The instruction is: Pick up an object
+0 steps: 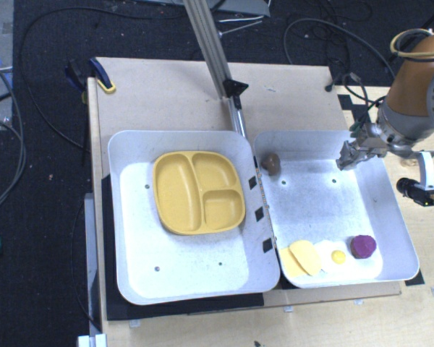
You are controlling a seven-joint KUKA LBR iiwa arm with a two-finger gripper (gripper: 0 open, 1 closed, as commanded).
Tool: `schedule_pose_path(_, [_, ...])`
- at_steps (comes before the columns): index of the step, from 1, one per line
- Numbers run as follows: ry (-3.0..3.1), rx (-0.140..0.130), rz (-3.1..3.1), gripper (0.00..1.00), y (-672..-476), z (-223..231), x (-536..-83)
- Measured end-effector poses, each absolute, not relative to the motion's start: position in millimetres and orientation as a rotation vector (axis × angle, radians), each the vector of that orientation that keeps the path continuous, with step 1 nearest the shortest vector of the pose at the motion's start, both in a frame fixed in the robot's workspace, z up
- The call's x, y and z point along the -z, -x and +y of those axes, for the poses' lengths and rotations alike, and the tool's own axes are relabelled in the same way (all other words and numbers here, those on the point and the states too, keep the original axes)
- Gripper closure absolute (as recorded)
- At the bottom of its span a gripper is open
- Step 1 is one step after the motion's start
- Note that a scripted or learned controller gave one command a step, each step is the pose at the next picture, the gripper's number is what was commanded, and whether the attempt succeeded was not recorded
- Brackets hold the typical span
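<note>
So the gripper (pixel 349 157) hovers over the right bin's (pixel 390 215) far edge; can't tell its grip state.

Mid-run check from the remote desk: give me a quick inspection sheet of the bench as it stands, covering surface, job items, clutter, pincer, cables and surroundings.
Surface: wooden bench bearing left bin and right bin side by side.
Job's things: brown ball at the right bin's far left corner; yellow pieces, small yellow ball and purple ball along its near edge.
Clutter: yellow divided plate in the left bin.
Pincer: over the right bin's far right corner, nothing seen in it; finger state unclear.
Cables: black loops on the dark floor.
Surroundings: metal pole slanting over the bench; blue-yellow clamp at its far left corner.
</note>
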State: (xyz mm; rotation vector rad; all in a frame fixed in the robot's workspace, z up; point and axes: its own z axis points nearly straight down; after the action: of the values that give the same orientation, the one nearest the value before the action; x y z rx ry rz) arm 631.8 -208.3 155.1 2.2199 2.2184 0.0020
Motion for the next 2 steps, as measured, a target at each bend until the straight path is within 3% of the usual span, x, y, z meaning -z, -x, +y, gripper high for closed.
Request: schedule_pose_path(2, [-2.212, -0.006, 2.22, 1.0, -636.1, -203, -273])
